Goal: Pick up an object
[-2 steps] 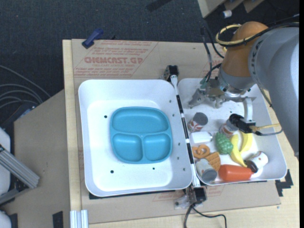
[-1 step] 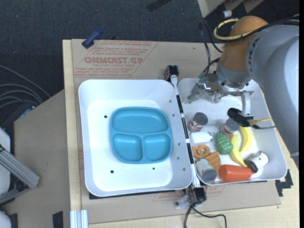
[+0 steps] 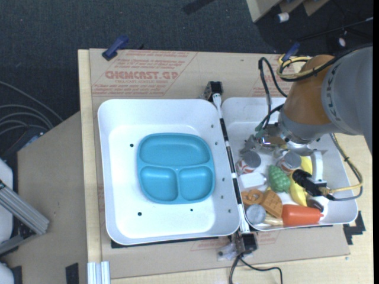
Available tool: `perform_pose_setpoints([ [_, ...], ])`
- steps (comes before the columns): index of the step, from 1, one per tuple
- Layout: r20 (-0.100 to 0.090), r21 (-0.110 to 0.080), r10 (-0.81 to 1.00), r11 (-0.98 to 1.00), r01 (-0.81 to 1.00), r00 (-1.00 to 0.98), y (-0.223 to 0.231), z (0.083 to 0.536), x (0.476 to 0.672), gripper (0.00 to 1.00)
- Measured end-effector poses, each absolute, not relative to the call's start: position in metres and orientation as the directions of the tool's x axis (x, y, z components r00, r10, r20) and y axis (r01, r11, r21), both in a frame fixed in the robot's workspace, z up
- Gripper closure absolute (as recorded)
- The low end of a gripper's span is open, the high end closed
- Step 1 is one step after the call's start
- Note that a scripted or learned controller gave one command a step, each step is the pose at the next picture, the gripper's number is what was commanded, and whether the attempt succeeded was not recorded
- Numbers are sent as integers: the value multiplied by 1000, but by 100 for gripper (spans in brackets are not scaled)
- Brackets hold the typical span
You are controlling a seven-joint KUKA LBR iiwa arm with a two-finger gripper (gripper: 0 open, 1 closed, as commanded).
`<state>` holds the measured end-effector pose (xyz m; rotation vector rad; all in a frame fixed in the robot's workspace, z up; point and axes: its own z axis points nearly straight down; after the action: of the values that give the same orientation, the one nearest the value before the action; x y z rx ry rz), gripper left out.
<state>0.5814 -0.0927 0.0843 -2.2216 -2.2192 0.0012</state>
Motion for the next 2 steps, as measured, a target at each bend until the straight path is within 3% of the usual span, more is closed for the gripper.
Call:
perform_pose_setpoints([
  [1,0,1,1000,0,1000,0,-94,85,648,0],
  [2,1,-2,1000,-1,1000,1,-92,84,578,0],
])
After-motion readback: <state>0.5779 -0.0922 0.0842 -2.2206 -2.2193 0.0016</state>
